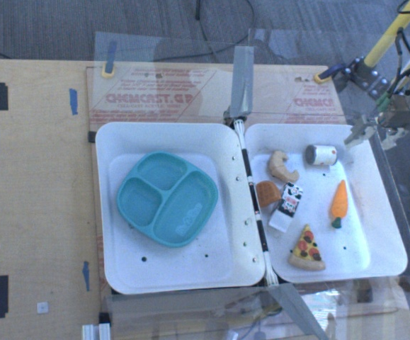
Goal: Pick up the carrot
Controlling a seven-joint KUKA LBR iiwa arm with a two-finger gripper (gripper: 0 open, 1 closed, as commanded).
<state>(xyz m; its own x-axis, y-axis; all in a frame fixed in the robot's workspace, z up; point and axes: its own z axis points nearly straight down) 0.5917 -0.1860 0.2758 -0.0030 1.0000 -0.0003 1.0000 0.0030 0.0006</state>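
Note:
The carrot (339, 201), orange with a small green tip, lies in the right part of the right bin (385, 250), its green end towards the front. My gripper (364, 129) hangs over that bin's far right corner, well behind the carrot and apart from it, close to a white can (321, 154). Nothing is seen held in the gripper.
The right bin also holds a pale croissant-like piece (281, 165), a brown bun (267, 192), a small milk carton (287, 205) and a pizza slice (307, 248). A teal divided plate (167, 198) sits in the left bin (120, 261). Cables and a yellow part (389, 37) crowd the upper right.

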